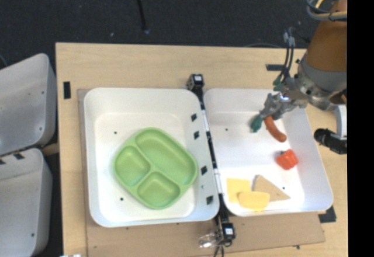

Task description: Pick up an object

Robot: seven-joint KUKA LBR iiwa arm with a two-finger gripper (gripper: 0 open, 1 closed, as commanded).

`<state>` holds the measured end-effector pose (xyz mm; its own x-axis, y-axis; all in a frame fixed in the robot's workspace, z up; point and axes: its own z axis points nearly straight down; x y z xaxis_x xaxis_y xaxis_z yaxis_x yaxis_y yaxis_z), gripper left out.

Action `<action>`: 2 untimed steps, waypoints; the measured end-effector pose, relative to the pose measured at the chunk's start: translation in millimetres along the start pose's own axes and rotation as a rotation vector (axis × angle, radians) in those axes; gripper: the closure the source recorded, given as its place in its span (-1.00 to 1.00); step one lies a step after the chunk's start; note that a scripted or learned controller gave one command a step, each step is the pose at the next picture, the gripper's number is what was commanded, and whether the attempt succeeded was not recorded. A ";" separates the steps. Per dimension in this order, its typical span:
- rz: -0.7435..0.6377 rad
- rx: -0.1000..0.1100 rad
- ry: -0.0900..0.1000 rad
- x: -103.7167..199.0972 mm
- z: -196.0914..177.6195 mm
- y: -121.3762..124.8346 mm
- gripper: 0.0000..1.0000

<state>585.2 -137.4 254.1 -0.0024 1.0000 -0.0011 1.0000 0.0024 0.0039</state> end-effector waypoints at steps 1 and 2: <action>-0.004 0.001 0.001 53.6 -1.2 12.8 1.00; -0.004 0.005 0.002 106.2 10.3 19.0 1.00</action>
<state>603.9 -31.2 243.8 -0.0063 1.0000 0.0008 1.0000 0.0063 -0.0007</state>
